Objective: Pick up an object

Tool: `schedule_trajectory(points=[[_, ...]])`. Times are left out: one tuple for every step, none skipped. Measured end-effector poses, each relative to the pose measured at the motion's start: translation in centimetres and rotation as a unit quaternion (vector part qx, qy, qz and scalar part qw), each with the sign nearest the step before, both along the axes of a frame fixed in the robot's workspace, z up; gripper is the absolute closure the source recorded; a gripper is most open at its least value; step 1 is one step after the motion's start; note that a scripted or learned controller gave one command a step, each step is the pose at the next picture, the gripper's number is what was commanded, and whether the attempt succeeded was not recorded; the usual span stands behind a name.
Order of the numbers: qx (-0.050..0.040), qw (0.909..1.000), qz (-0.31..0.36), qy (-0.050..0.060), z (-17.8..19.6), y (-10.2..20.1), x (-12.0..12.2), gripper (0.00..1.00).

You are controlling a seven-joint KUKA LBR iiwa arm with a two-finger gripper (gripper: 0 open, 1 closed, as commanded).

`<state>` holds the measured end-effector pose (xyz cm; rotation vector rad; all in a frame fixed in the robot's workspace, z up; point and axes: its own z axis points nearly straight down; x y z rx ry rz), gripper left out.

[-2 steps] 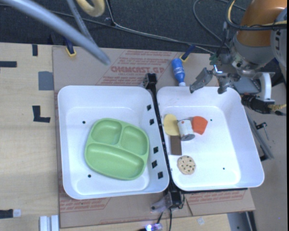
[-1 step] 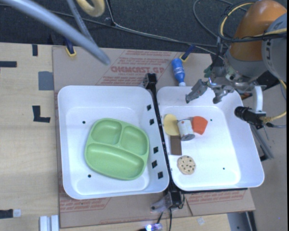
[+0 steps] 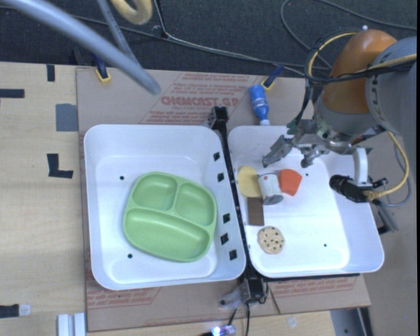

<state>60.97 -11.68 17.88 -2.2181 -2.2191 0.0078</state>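
Small orange block [image 3: 290,181], right bin [image 3: 350,250]

There are 2 shallow white bins, a left bin [image 3: 98,208] and a right bin [image 3: 350,236], set side by side. The left bin holds 1 green divided plate [image 3: 169,215] with 3 compartments. The right bin holds 5 small things: 1 round cookie [image 3: 271,240], 1 brown bar [image 3: 255,211], 1 small can [image 3: 270,187], 1 orange piece [image 3: 290,181] and 1 pale yellow piece [image 3: 248,180]. Beyond the bins lies 1 blue and white bottle [image 3: 259,104]. 1 gripper [image 3: 288,151] hangs over the right bin.
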Motion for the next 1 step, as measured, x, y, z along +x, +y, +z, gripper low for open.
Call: schedule_trajectory(points=[[0.0001,1.0,0.001,-0.001,-6.07,0.65,0.44,0.0]])
